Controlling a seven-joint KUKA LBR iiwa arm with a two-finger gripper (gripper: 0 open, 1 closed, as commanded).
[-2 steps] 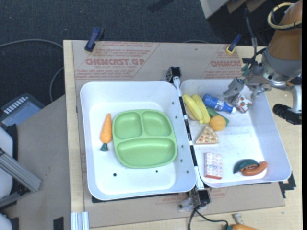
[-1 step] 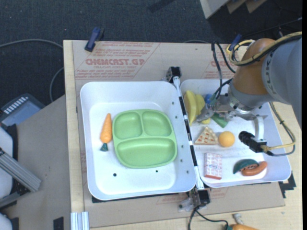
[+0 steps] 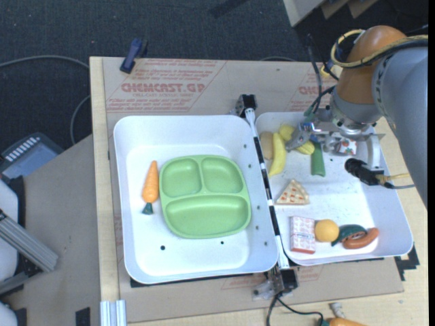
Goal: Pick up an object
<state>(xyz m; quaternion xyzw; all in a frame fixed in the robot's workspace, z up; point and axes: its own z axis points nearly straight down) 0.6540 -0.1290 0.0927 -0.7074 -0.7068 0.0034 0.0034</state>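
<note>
The arm point(image 3: 387, 66) is reaching into the right bin point(image 3: 397, 233) from the right. The gripper point(image 3: 319, 138) is hanging low at the far end of that bin, right over a little pile of toy food. If the claw is released or clenched cannot be told from here, and nothing is showing inside it.

The pile is sitting just beside the gripper. In it are a banana point(image 3: 275, 153), a small yellow piece point(image 3: 285, 133) and a green stick point(image 3: 318, 163). Which one the gripper is going for is not clear; the green stick looks closest.

These toys are likely light, hard plastic, and smooth, so they may be slippery. The green stick is thin, so it is best to pinch it across its middle. The banana is curved and may roll away.

Nearer the front from the pile are a pizza slice point(image 3: 293, 193), a box point(image 3: 302, 234), an orange point(image 3: 327, 230) and a sausage point(image 3: 360, 238). Left of the right bin, the left bin point(image 3: 129, 202) is holding a green plate point(image 3: 204, 195) and a carrot point(image 3: 150, 182).
</note>
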